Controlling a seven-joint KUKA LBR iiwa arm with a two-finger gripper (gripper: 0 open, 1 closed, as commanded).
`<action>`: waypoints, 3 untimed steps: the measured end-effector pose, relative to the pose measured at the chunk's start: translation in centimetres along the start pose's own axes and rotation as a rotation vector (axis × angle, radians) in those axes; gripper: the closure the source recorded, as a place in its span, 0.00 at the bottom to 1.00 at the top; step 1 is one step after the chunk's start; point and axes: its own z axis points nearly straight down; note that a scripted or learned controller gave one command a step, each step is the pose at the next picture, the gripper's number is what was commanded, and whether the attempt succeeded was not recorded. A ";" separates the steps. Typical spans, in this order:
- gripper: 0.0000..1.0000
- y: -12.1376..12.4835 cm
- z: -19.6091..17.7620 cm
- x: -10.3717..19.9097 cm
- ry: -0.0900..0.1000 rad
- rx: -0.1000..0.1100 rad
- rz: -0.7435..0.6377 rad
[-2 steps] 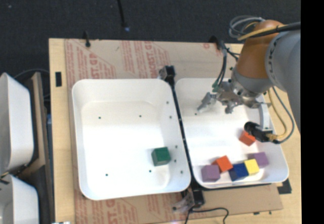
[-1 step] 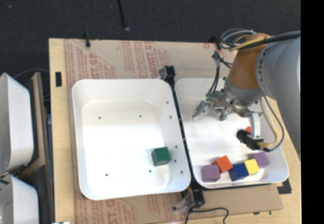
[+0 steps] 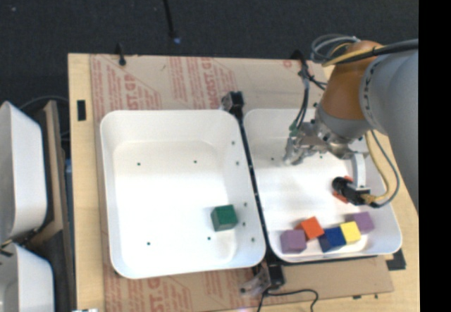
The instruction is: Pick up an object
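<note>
Blocks bunched in near corner of right bin [image 3: 394, 233]: purple block [image 3: 293, 240] and orange block [image 3: 311, 227] to the left, then blue block [image 3: 330, 239], yellow block [image 3: 350, 232] and a paler purple block [image 3: 363, 221], touching or nearly so. Probably slid there against the bin wall, tight enough to make a clean grip on any one awkward. Green block [image 3: 224, 217] alone in left bin [image 3: 113, 163], near the front, close to the divider between bins, free on all sides and likely the easier pick.

Pincer [image 3: 304, 150] over the far half of right bin, well apart from the cluster, nothing visible in it; open or closed, cannot tell at this slant. Arm [image 3: 380, 99] reaching in from the right, orange band just above wrist.

Red-and-black fitting with cable [image 3: 349, 191] hanging between pincer and cluster, possibly in the way of a straight descent on the blocks. Cardboard-covered worktop [image 3: 162, 82] beneath both bins; white containers [image 3: 21, 163] off to the left.
</note>
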 end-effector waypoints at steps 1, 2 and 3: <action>1.00 0.5 -4.3 0.1 0.000 -0.002 -0.001; 1.00 1.3 -9.7 0.8 0.000 -0.003 -0.002; 1.00 1.3 -11.4 0.7 0.000 0.000 -0.002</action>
